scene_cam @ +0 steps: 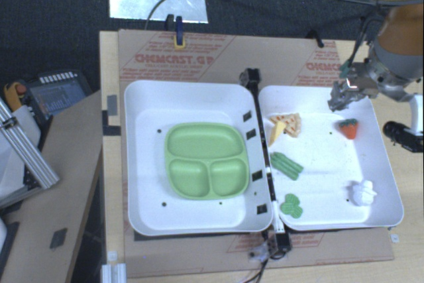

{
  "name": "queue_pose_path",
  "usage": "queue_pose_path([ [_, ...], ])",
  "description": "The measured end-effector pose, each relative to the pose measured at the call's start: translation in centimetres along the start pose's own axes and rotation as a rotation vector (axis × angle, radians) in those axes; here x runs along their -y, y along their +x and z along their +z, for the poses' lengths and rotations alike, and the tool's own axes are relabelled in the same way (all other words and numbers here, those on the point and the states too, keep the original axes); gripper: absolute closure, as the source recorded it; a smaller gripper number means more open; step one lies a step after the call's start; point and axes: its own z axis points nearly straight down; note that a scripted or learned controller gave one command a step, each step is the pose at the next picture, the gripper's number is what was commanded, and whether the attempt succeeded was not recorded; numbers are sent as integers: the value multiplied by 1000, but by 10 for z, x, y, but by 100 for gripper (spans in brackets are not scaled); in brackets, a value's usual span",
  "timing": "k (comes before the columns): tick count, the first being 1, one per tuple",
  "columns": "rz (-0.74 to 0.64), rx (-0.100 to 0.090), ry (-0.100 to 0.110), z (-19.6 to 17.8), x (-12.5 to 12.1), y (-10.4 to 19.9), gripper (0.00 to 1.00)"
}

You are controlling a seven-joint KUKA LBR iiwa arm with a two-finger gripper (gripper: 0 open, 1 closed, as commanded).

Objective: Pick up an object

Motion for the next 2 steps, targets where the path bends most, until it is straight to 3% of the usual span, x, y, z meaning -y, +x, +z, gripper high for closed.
queue_pose_path([
  [2, -6, -3, 7, 11, 7, 120, 100],
])
